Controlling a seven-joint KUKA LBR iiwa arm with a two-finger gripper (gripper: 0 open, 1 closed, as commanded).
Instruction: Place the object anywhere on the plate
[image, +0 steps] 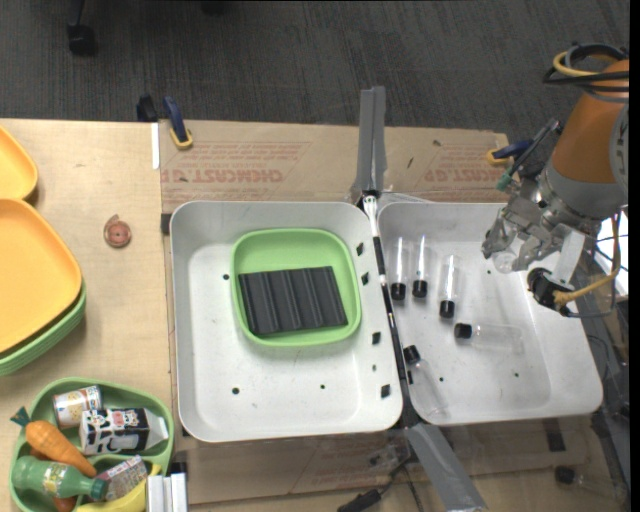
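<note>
The arm (590, 140) reaches in from the right, grey w/ an orange band above the wrist, and its hand (510, 245) hangs over the upper right part of the right bin (560, 390) — whether it's open or closed can't be told from this angle, and nothing visible sits in it.

Four clear tubes w/ black caps lie on the right bin's floor. Three lie roughly parallel near the bin's upper left: one tube (398, 268), a second tube (420, 265) just beside it, and a third tube (448, 283) a bit further right. The fourth tube (490, 335) lies crosswise below them, cap toward the left, nearer the bin's middle.

The green plate (296, 248) sits in the upper middle of the left bin (290, 400), carrying a dark ribbed mat (296, 300). No tube is on it.

On the desk (120, 290) at left: stacked orange and green dishes (35, 275), a small round pink thing (118, 233), and at lower left a green bowl (150, 425) of toy food — a carrot (55, 445) and cans among them.
</note>
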